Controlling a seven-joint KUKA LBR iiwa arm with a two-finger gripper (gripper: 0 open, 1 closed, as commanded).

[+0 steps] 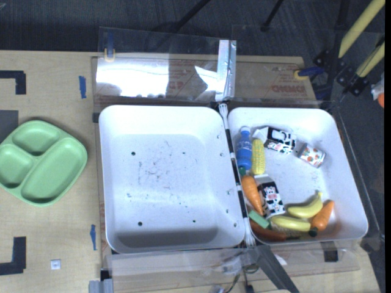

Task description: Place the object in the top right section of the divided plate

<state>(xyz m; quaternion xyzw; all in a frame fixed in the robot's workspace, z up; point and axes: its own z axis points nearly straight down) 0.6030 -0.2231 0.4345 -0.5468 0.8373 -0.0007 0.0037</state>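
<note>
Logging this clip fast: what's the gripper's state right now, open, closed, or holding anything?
Gripper: state cannot be told from the camera view. The toy food, bananas among it, lies in the right bin; the green divided plate sits on the bench, left.

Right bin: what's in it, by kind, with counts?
Bananas: 2
Carrots: 2, counting the orange piece at the bin's lower right
Corn: 1
Blue bottle: 1
Cow-print cartons: 2
Small strawberry-print box: 1
Total: 9
</note>
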